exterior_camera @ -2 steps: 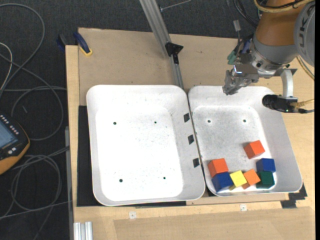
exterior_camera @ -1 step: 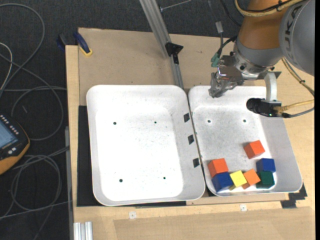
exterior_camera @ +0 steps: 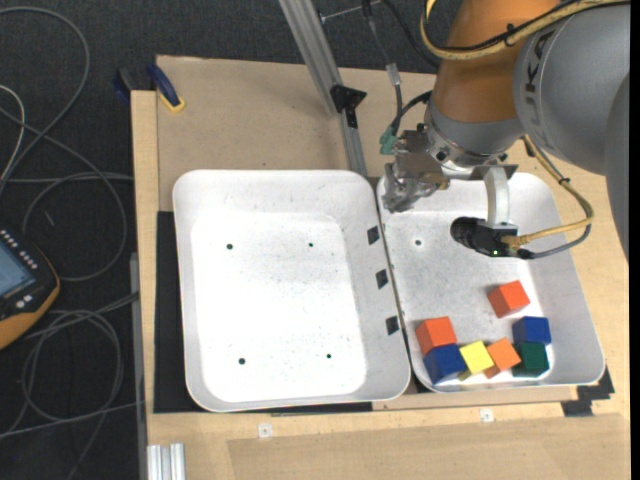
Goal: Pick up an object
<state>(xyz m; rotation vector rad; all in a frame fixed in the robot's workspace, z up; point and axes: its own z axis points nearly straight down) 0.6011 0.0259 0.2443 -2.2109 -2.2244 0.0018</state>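
Toward the near right corner of the right bin (exterior_camera: 570, 268) we count seven small blocks: three orange, two blue, one yellow and one green. One orange block (exterior_camera: 509, 297) lies a little apart, and the other six (exterior_camera: 480, 353) huddle together against the near wall. Our gripper (exterior_camera: 400, 190) hangs over the far left corner of that bin, well apart from them, and we cannot tell how it is set.

Two bins (exterior_camera: 270, 193) white, finely black-speckled, a few dark dots. Blocks: orange (exterior_camera: 509, 297), orange (exterior_camera: 435, 332), orange (exterior_camera: 504, 353), blue (exterior_camera: 533, 329), blue (exterior_camera: 445, 364), yellow (exterior_camera: 476, 357), green (exterior_camera: 533, 360). Arm (exterior_camera: 580, 78) grey, orange band. Bench (exterior_camera: 250, 118) pale tan.
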